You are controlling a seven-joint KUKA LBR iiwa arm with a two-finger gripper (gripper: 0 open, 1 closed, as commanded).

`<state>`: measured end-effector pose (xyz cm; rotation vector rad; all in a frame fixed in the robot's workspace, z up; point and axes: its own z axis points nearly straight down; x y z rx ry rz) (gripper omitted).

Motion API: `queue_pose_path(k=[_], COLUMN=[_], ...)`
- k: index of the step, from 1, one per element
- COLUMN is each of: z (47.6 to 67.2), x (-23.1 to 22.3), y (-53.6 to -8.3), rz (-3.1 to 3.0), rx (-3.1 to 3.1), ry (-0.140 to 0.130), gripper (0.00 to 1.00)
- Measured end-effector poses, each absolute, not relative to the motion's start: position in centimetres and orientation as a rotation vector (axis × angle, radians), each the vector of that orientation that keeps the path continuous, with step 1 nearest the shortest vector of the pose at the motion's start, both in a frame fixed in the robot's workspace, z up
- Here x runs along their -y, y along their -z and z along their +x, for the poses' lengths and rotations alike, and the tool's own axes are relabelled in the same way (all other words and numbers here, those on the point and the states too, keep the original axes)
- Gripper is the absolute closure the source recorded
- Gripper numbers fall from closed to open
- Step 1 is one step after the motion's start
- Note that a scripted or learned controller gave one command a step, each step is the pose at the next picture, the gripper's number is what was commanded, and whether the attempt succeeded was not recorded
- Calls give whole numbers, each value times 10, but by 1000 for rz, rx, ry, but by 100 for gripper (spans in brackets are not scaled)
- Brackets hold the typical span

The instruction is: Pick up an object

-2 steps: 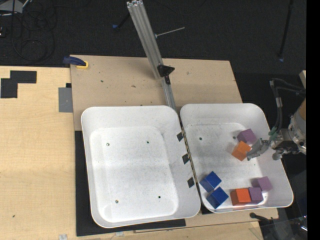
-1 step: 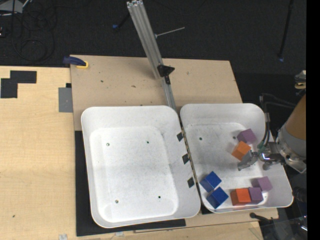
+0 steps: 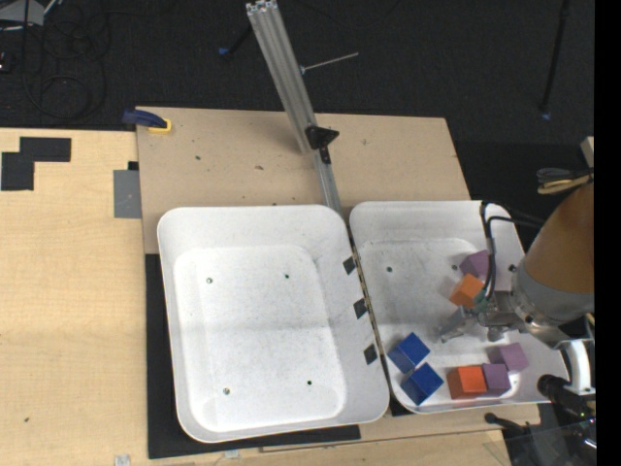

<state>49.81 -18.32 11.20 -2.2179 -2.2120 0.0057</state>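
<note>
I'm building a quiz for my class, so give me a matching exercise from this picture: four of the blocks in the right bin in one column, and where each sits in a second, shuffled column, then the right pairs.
Things:
1. pair of blue plastic cubes
2. orange cube by the bin's near rim
3. purple block farthest from the near rim
4. small orange block

Places:
A. just below and touching the far purple block
B. near the divider between the bins
C. highest in the view, by the arm
D. between blue and purple blocks at the near rim

Pairs: 1-B, 2-D, 3-C, 4-A
</note>
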Motion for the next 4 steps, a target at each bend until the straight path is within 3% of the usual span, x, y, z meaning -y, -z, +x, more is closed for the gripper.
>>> queue_pose_path(k=[1, 3, 4], z=[499, 503, 521], x=[186, 194, 140], y=[-125, -222, -213], rz=[-2231, -2222, -2213], rx=[2205, 2224, 2224], ry=[-3, 2, 0], gripper=[100, 100, 100])
